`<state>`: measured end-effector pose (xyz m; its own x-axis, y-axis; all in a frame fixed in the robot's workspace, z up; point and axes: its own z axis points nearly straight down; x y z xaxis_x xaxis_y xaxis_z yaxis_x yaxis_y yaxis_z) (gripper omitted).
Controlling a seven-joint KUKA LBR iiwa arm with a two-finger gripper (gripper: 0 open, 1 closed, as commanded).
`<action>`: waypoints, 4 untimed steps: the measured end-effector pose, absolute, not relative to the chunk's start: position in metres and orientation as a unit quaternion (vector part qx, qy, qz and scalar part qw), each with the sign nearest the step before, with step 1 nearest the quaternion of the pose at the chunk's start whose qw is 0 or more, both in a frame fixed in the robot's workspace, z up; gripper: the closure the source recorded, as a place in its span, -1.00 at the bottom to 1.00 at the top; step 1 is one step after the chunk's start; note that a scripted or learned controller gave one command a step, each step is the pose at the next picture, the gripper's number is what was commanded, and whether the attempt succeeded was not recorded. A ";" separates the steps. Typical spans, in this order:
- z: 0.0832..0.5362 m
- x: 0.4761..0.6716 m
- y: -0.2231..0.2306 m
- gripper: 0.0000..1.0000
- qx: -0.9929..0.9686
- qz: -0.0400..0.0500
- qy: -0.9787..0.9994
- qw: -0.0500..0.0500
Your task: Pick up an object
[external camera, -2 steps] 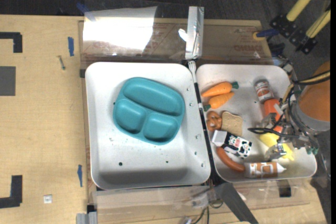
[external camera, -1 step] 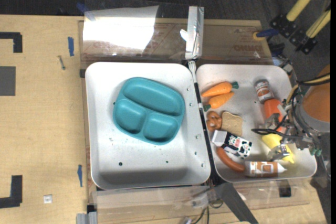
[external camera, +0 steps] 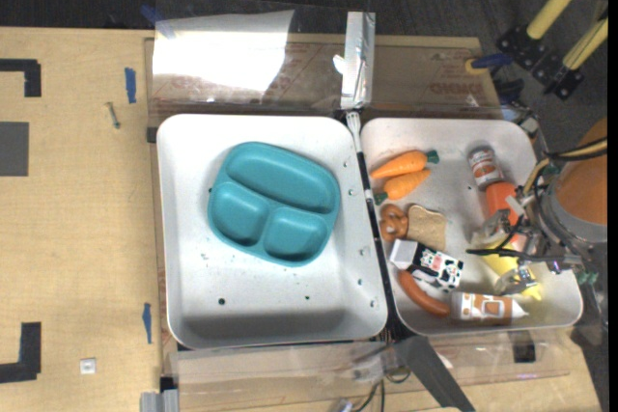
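Two bins (external camera: pixel 183 150) on the tabletop: left holds a teal tray (external camera: pixel 275 201), right the pickables — carrots (external camera: pixel 399 171), bottle (external camera: pixel 486 307). The tool (external camera: pixel 517 251) sits low at the right bin's right edge, likely placed to grasp; grip state unclear.

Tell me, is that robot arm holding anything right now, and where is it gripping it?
It cannot be told. The gripper sits low among the clutter at the right bin's right side, near a yellow item, but no grasp is visible.

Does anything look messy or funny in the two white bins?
A little. The right white bin is a jumble: two orange toy carrots, a pretzel, a red sausage and small bottles lie tipped every which way. The teal divided plate sits crooked in the left white bin. Nothing looks spilled or broken.
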<state>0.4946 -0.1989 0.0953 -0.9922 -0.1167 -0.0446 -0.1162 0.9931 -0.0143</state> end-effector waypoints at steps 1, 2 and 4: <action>0.093 0.496 -0.182 -1.00 -0.002 -0.004 1.000 0.017; 0.092 0.501 -0.193 -1.00 -0.037 -0.002 0.999 0.015; 0.091 0.502 -0.200 -1.00 -0.014 -0.001 1.000 0.012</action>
<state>0.5019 -0.1999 0.0911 -0.9993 -0.0278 -0.0249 -0.0277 0.9996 -0.0028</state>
